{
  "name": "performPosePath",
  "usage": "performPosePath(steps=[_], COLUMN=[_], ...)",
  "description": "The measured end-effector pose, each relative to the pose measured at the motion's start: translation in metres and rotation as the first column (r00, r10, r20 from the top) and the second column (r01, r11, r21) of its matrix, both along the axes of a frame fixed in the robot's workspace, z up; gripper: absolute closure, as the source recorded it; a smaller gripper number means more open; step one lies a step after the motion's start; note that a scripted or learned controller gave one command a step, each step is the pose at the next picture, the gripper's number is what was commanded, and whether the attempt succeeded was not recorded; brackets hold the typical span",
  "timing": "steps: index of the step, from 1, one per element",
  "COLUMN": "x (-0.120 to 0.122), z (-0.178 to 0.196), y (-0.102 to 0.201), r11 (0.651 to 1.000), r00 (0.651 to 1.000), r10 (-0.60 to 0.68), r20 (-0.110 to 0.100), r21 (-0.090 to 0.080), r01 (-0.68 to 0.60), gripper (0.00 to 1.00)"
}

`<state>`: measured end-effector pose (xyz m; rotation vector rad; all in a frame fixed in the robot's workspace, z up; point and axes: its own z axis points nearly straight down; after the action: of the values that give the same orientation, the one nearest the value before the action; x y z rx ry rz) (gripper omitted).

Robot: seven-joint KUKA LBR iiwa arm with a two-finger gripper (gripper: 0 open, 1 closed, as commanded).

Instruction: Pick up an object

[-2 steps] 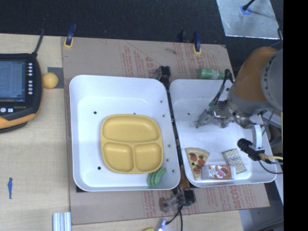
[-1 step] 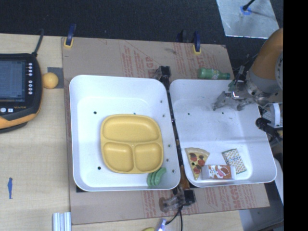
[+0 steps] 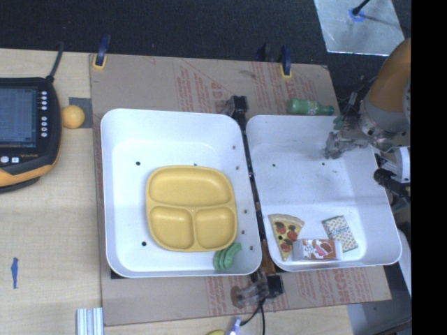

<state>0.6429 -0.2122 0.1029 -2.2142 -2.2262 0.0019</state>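
Hovering at the right bin's far right corner, the gripper carries nothing visible — its finger state indeterminate. Approach stage; next move requires reaching the pizza slice at the near edge.

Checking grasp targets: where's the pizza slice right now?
The pizza slice lies in the right bin, near its front-left corner, just left of the small packet.
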Motion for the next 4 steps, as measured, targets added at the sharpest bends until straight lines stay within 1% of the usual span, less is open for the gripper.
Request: performPosePath(steps=[1,2,3,4], x=[0.010,0.014,0.001,0.014], z=[0.049,0.070,0.020,0.090], y=[0.052,0.102,0.073,0.145], r11=[1.000,1.000,1.000,1.000], r00=[1.000,1.000,1.000,1.000], r10=[-0.001,-0.002,-0.002,-0.002], r20=[0.003,0.002,-0.002,0.001], r21=[0.001,0.001,-0.001,0.001], r01=[0.001,0.002,0.002,0.002], gripper=[1.00,1.00,1.00,1.00])
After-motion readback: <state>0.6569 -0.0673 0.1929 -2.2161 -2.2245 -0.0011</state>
